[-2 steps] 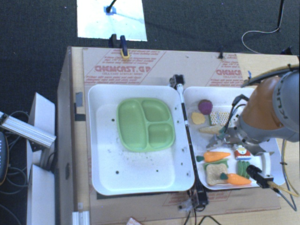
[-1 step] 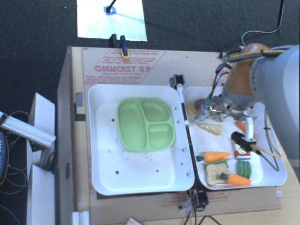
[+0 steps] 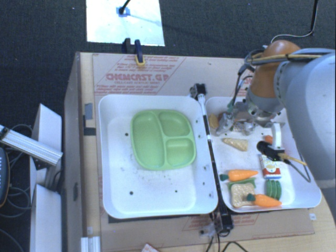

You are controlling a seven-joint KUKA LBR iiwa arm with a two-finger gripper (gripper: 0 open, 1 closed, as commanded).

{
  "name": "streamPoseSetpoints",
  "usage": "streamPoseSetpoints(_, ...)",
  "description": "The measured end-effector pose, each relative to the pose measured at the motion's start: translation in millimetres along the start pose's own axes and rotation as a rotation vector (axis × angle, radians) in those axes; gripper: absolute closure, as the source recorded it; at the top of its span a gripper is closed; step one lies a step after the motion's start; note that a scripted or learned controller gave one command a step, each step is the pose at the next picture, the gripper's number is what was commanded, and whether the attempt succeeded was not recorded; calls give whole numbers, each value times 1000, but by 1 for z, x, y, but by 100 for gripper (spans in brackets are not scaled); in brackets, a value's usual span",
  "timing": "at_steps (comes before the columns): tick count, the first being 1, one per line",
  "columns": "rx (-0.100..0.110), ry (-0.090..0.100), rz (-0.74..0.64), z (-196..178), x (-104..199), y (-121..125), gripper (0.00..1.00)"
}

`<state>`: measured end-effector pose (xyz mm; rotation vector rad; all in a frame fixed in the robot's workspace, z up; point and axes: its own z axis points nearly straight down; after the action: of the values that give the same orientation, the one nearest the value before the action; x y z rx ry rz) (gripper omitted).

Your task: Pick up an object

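One claw reaches down into right bin.

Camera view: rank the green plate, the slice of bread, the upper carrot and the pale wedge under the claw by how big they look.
1. Green plate, by far the largest.
2. Slice of bread.
3. Upper carrot and pale wedge: these look about alike, so I won't rank them against each other.
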<state>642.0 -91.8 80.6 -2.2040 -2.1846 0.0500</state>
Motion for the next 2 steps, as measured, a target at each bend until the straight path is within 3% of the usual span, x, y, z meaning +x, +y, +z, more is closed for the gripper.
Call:
streamPoseSetpoints(1, 31, 5, 5, 1, -2, 11, 0)
streamPoseSetpoints(2, 30, -1, 6, 1, 0, 11, 0)
